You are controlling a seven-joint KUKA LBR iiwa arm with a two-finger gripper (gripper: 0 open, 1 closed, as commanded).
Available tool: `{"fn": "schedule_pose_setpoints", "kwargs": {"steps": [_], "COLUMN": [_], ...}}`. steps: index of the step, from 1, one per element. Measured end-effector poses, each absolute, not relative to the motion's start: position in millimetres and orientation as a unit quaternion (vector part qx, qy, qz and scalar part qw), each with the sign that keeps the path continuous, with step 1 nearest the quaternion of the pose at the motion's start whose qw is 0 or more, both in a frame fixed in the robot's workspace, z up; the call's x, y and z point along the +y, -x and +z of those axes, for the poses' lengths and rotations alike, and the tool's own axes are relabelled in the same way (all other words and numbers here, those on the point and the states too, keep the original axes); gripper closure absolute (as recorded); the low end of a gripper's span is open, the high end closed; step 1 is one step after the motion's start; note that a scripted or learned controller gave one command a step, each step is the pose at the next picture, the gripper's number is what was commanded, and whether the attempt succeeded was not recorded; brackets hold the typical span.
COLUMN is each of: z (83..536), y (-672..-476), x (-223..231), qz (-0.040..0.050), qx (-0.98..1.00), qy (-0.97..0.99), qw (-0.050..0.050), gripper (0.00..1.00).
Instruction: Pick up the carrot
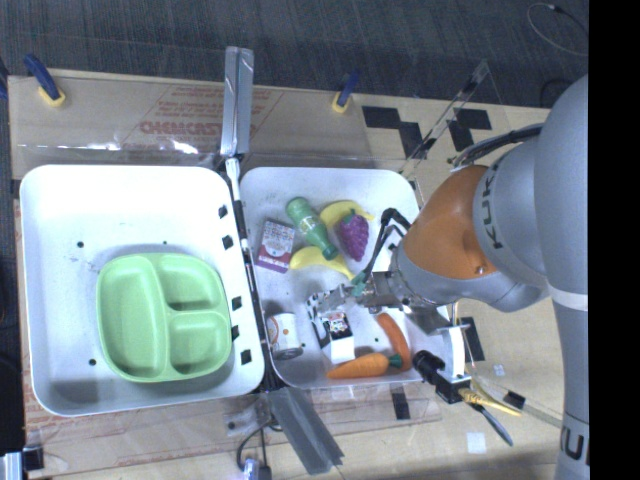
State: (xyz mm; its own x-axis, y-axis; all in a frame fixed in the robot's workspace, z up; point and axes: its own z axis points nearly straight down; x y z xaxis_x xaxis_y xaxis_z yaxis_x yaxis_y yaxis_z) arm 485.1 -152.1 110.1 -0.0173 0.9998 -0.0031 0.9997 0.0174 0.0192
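Observation:
An orange carrot lies flat along the front wall of the right bin. A second orange carrot-like piece lies tilted just above its right end. My gripper hangs low over the middle of the right bin, a little up and left of both orange pieces. It sits right above a small black-and-white carton. Nothing orange is seen in the gripper. The arm's orange band covers the bin's right side.
The right bin also holds a green bottle, yellow banana pieces, purple grapes, a pink-and-white carton and a small can. A green divided plate lies in the left bin.

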Motion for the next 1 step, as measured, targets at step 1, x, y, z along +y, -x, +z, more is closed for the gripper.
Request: {"fn": "schedule_pose_setpoints", "kwargs": {"steps": [1], "z": [96.6], "y": [-480.4], "x": [-109.4], "qz": [0.001], "qx": [0.723], "qy": [-0.69], "qw": [0.01], "gripper": [0.0]}}
